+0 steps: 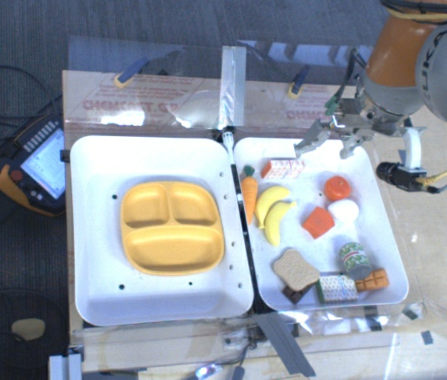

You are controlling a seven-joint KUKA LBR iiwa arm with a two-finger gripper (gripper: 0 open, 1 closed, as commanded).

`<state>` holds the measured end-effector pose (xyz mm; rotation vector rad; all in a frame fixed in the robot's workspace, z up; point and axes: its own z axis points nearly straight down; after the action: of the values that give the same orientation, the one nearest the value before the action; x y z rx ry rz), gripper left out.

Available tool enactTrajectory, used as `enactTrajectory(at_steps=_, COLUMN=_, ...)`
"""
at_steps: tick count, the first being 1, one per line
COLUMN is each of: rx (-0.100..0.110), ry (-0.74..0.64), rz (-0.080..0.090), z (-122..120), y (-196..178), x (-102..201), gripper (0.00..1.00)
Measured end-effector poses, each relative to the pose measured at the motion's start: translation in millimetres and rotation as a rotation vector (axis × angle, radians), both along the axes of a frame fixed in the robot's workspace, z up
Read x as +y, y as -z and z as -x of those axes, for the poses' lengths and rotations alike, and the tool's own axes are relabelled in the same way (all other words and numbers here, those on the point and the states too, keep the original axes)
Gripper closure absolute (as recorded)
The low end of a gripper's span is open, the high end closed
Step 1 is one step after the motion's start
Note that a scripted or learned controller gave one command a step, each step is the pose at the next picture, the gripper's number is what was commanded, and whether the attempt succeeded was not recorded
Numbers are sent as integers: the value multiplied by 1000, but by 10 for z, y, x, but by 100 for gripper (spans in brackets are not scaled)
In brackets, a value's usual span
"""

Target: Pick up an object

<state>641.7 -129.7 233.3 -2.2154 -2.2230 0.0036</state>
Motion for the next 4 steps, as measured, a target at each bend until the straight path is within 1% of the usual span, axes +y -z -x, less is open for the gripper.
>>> enactTrajectory(at_steps=1, rx=0, ry=0, rz=0, z=0, y=0, x=0, gripper=0)
enactTrajectory(at_steps=2, rx=-1, ry=129, rz=0, z=-33, y=1406, x=-689, gripper=0)
enactTrajectory(at_steps=3, rx=-12, ry=146, rz=4, z=631, y=1444, x=-485, gripper=0)
enactTrajectory(at_steps=4, rx=-16, ry=138, rz=5, z=992, y=1440, x=-48, gripper=0)
